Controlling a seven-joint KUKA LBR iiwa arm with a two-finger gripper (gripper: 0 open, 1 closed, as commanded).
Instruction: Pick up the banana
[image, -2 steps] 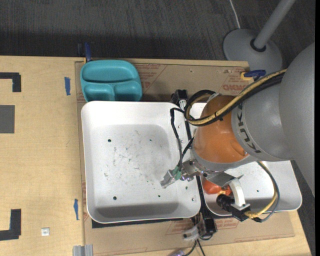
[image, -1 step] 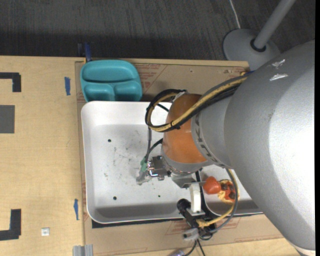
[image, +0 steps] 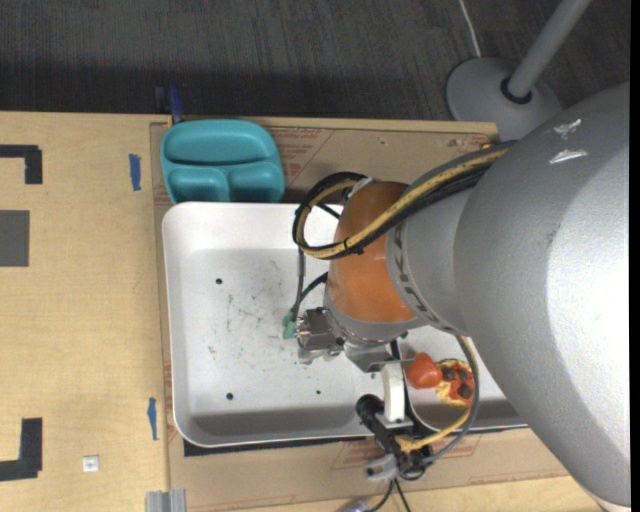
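The grey arm with its orange band (image: 370, 265) hangs low over the right half of the white bin (image: 215, 300) and hides whatever lies beneath it. Under the band, a small metal part of the gripper (image: 318, 338) with a green tip sticks out to the left, just above the bin floor. A small red and orange object (image: 428, 372) lies in the bin to the right of the wrist, partly covered by cables.
A teal plastic tray (image: 222, 160) rests against the bin's far rim. The bin's left half shows a bare, scuffed floor (image: 230, 310). Black and yellow cables (image: 395, 430) loop over the bin's near rim. Brown cardboard (image: 80, 300) surrounds the bin.
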